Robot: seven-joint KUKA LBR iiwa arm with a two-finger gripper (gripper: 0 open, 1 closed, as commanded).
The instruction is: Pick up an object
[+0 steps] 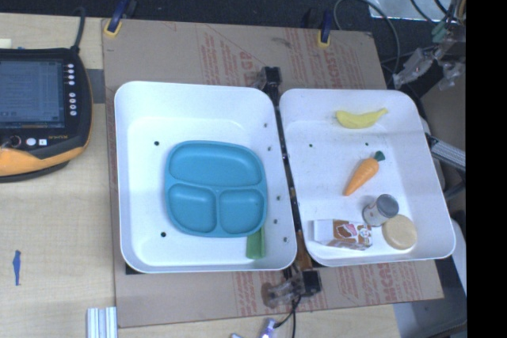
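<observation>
Packed together at our right bin's (428, 162) near edge, packet (344, 233), can (382, 209) and lid (400, 233) invite a fumbled grasp; whether the gripper (421, 67) is open or closed we cannot tell.

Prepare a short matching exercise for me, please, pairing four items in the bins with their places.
Things:
1. blue divided plate
2. banana
3. carrot
4. green piece

Places:
A. far end of the right bin
B. near right corner of the left bin
C. middle of the left bin
D. middle of the right bin

Pairs: 1-C, 2-A, 3-D, 4-B
</observation>
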